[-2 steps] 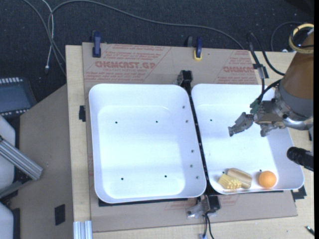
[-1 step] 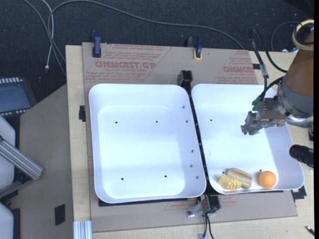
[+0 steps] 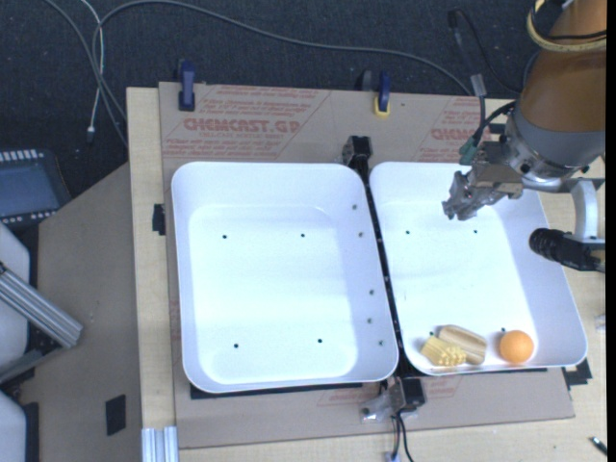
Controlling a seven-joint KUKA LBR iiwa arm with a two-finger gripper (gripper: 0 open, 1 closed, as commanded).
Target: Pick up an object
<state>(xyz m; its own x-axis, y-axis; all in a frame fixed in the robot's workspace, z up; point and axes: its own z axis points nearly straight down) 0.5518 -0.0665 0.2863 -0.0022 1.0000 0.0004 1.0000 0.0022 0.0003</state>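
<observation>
Three objects (image 3: 478,346) hug the right bin's (image 3: 423,268) near rim.

White bins (image 3: 279,186); orange ball (image 3: 517,346) at five o'clock; yellow corn (image 3: 443,352); tan roll (image 3: 464,337); blue clamps (image 3: 186,83).

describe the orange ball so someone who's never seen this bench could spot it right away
Look at the right-hand white bin, the one under the gripper. Along its near edge lie three small things in a row. The orange ball is the rightmost, round and bright orange, apart from the yellow corn cob and tan bread roll that touch each other.
</observation>
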